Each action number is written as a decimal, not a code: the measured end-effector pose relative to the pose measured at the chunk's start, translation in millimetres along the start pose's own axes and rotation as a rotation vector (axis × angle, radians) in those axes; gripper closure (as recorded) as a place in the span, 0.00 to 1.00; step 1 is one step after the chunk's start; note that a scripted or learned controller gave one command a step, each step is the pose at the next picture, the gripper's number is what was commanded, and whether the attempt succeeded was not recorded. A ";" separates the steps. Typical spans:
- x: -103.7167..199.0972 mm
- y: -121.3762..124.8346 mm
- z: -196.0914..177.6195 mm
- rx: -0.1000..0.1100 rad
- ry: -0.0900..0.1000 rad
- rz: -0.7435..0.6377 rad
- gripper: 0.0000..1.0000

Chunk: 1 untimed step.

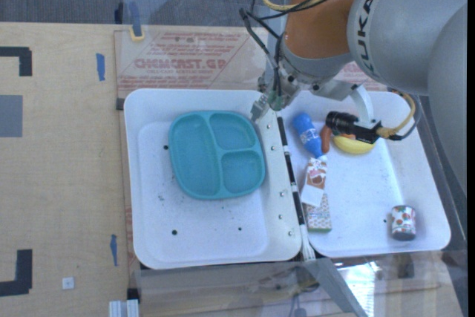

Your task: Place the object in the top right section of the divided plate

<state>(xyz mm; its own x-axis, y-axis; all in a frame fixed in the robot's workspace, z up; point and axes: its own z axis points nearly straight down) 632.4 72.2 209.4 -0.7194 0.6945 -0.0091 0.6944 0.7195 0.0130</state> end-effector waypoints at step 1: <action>9.2 36.2 86.5 0.010 0.008 -0.097 1.00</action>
<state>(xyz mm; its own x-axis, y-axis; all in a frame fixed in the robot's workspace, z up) 652.2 104.9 123.2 -0.7833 0.6216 -0.0017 0.6216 0.7833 0.0024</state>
